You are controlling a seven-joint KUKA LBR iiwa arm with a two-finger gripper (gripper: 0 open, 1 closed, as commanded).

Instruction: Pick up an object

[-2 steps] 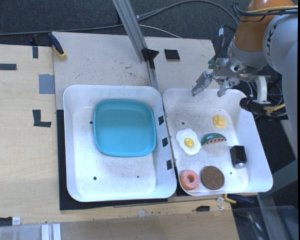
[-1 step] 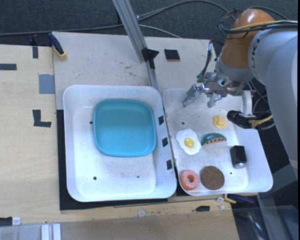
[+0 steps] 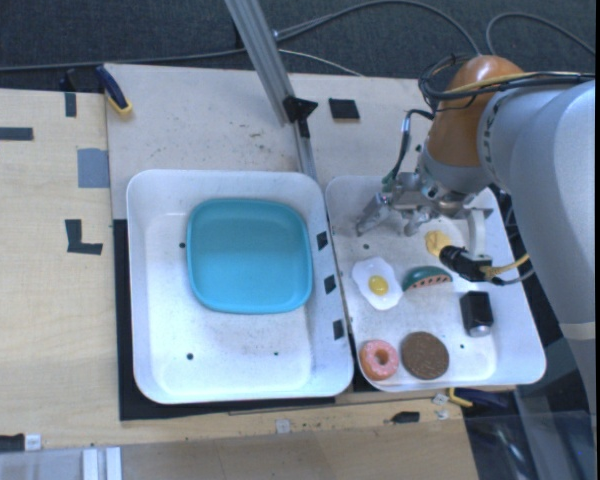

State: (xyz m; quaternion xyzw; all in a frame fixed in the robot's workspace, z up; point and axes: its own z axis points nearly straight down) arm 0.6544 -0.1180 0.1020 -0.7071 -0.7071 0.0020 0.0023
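**Gripper low in the right bin**

Nearest you, the pink-iced doughnut (image 3: pixel 379 359) and brown round cookie (image 3: pixel 424 355) lie in the shallow white right bin (image 3: pixel 520 368). Farther back, the arm partly hides a yellow piece (image 3: pixel 437 240); the metal two-finger gripper (image 3: pixel 392 218) stands spread, gripping nothing.

Two white bins are borne side by side by the wooden bench (image 3: pixel 40 298). The left bin (image 3: pixel 155 298) and right bin (image 3: pixel 515 353) are set touching.

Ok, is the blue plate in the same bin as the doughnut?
No. The blue plate lies in the left bin, while the pink doughnut sits in the right bin next to the brown cookie.
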